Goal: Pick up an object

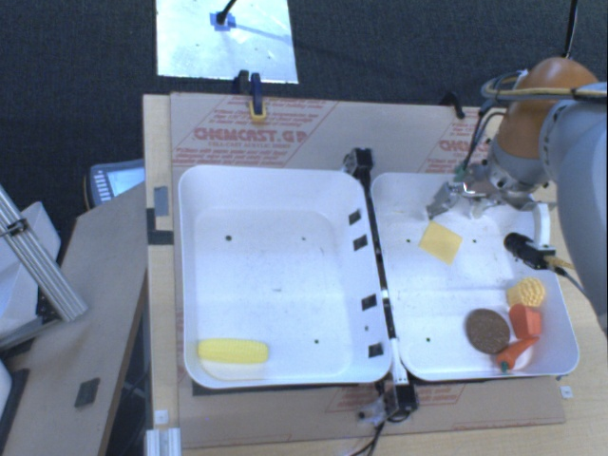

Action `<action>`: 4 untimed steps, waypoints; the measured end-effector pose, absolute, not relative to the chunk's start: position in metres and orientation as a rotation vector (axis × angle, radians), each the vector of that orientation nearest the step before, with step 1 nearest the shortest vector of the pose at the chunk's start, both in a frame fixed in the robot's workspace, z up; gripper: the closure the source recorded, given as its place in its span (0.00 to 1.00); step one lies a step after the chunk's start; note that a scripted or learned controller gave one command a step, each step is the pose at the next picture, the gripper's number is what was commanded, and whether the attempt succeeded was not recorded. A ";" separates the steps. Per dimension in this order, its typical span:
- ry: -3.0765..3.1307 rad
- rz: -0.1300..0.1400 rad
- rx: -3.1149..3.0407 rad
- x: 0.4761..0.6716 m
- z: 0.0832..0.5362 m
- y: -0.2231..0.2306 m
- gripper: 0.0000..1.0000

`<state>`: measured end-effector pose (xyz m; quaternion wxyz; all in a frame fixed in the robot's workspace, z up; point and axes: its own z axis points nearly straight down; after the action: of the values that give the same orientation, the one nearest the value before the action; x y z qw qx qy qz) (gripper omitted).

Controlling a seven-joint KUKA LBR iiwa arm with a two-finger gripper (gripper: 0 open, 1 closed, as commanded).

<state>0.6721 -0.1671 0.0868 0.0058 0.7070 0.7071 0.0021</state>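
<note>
I see my claw [454, 196] above the right white bin [418, 350], near the flat yellow cheese-like square [441, 242]; its opening I cannot tell. A brown disc [487, 331] and orange pieces [524, 323] crowd the bin's near right corner.

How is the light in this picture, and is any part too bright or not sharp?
Camera view: light is even from above; the left bin and right bin look nearly washed out, with soft shadows at their walls; the metal sheet behind glares; the gripper looks blurred; the yellow corn stays fairly sharp.
</note>
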 end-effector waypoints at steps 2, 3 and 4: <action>2.211 0.002 2.219 0.607 0.152 -0.203 0.00; 2.218 0.015 2.200 0.673 0.267 -0.191 0.00; 2.241 -0.008 2.222 0.652 0.101 -0.124 0.00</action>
<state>0.6520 -0.1241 0.1009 -0.0069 0.7040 0.7102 -0.0024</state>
